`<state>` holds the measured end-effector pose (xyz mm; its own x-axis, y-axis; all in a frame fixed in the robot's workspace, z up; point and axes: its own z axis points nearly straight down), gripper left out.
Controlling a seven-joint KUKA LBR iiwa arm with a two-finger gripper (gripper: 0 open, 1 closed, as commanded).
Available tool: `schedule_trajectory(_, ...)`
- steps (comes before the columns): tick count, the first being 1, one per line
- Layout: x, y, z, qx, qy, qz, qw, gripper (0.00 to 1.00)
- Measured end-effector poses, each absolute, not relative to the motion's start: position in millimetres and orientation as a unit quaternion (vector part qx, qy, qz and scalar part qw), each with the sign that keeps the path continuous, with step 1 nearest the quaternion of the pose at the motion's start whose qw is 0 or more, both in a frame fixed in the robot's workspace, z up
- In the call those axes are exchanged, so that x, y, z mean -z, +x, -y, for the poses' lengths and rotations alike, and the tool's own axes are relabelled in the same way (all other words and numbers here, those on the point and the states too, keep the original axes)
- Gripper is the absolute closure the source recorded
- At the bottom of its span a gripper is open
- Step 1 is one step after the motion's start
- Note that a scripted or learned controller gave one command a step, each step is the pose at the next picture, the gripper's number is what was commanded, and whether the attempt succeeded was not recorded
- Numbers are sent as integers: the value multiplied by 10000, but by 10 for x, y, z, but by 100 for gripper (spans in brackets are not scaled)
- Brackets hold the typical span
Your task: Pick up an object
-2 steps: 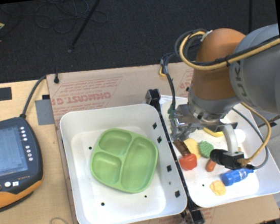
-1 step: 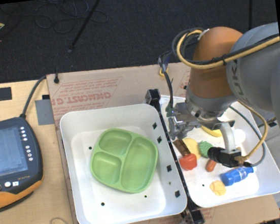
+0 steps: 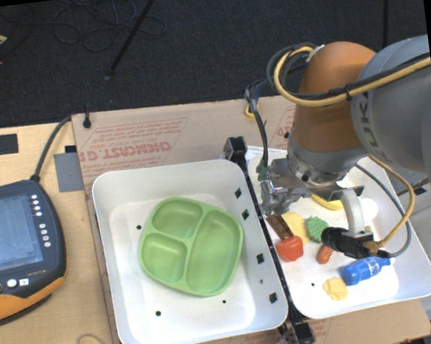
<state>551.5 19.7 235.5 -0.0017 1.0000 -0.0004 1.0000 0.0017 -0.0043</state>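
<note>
Here, arm [image 3: 334,112] over crowded right bin [image 3: 418,274], green tray [image 3: 191,245] left

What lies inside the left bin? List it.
The left bin holds one green divided plate, lying flat with three compartments that hold nothing. Whatever might sit under the plate is covered from this view.

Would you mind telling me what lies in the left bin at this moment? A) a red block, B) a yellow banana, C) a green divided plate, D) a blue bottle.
C: the green divided plate lies alone on the floor of the left bin, while the small coloured items sit in the right bin.
</note>
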Motion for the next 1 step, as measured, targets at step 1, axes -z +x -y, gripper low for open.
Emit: schedule_trajectory(1,-2303,5443,-132,-23,-7072,7070,18,100)
